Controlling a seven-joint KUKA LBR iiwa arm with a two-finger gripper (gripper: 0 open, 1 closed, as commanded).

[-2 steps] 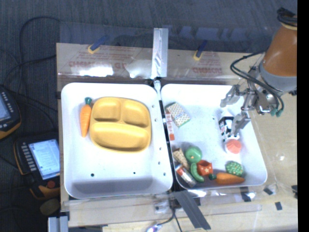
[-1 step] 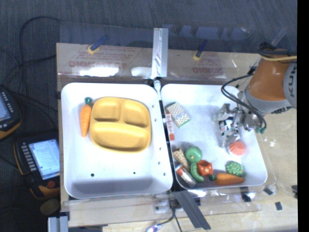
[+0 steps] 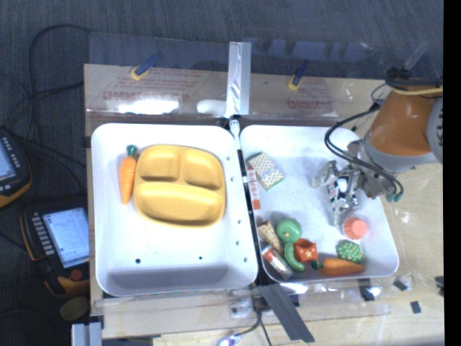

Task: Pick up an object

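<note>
gripper (image 3: 338, 191) over right bin (image 3: 310, 144), near pink disc (image 3: 355, 228)

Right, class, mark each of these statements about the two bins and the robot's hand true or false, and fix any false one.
1. The yellow divided tray lies in the left bin. True.
2. A carrot lies beside the yellow divided tray, on its left. True.
3. The hand is over the left bin. False: it is over the right bin.
4. The checked packet sits in the near right corner of the right bin. False: it is in the far left part, near the divider.
5. A pink round piece lies just nearer the camera than the hand. True.
6. Both carrots are in one bin. False: the second carrot lies in the right bin.
</note>
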